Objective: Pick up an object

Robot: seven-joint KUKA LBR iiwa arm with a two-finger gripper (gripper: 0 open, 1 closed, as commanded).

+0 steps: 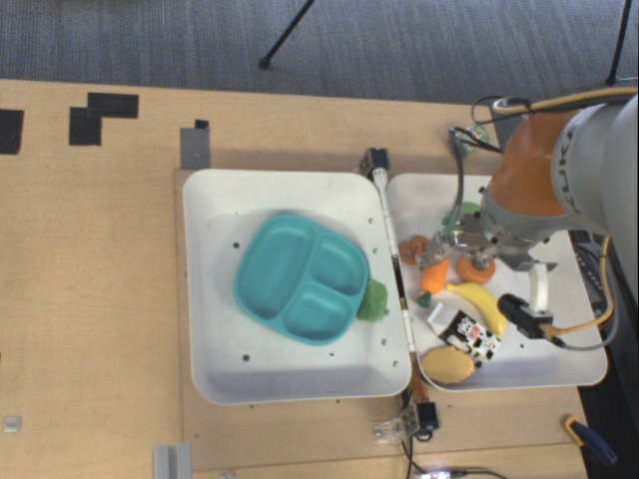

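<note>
Camera view, looking down at a slant, shows a pale wooden desk (90, 317) carrying two shallow white bins side by side. The left bin (215, 367) holds a teal divided plate (300, 277) lying slightly askew near its middle, and a small green piece (373, 300) touches the plate's right edge. The right bin (559, 357) holds a cluster of toy foods towards its left half. An orange carrot-shaped toy (434, 275) lies tilted close to the wall between the bins, with a reddish round piece (414, 247) just above it. A yellow banana (479, 305) curves just right of the carrot, and an orange-red round piece (476, 265) sits just above the banana. Below the banana lies a black-and-white patterned item (469, 334), and a tan oval piece (447, 365) rests against the bin's near edge. The grey arm (599, 168), with its orange band (529, 173), reaches in from the right over the right bin. The tool (467, 247) hangs low over the cluster, right above the orange-red round piece and beside the carrot. From this angle it cannot be told whether the tool is released or clenched, and nothing is visibly gripped in it. Black patches (100, 118) mark the desk's far left, and grey carpet (150, 18) lies beyond the desk.
</note>
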